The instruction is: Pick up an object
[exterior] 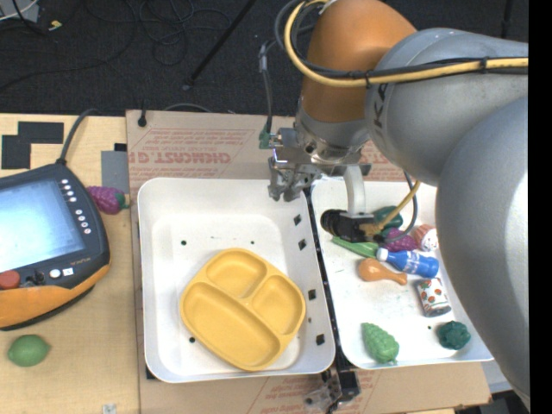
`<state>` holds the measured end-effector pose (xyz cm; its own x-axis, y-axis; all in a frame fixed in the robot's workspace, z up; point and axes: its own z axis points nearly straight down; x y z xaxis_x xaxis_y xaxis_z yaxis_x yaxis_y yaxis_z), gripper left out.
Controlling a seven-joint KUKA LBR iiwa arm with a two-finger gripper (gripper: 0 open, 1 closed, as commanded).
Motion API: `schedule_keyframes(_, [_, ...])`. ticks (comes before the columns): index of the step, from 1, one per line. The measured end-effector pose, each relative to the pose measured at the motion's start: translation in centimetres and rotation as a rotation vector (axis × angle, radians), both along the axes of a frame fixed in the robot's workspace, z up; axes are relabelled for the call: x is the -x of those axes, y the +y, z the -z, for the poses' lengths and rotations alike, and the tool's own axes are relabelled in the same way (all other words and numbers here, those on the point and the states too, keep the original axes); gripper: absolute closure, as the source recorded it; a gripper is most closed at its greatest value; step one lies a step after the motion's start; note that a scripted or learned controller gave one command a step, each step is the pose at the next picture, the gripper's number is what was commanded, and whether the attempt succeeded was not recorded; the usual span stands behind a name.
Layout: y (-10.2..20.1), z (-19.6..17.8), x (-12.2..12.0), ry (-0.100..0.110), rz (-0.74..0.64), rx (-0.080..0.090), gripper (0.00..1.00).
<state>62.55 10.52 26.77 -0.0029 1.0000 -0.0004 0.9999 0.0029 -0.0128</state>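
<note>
My gripper (290,185) hangs over the back edge of the bins, just above the divider between them and toward the left bin's (164,231) far right corner. Nothing shows in it. A yellow divided plate (243,309) lies in the front half of the left bin. The right bin (405,317) holds a blue and white bottle (410,262), an orange drumstick-shaped toy (380,272), a thin green stick (354,247), a purple item (402,236), a small printed can (432,296), a bumpy green toy (379,342) and a dark green lump (454,335).
A teach pendant (43,231) rests on the bench left of the bins. Purple toy grapes (108,199) and a green ball (28,350) lie on the bench beside it. The arm's bulky grey body (483,188) covers the right bin's right side.
</note>
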Motion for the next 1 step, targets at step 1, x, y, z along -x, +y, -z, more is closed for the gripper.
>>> schedule_keyframes(1, [10.63,10.54,0.04,0.0,-0.005,-0.001,1.0])
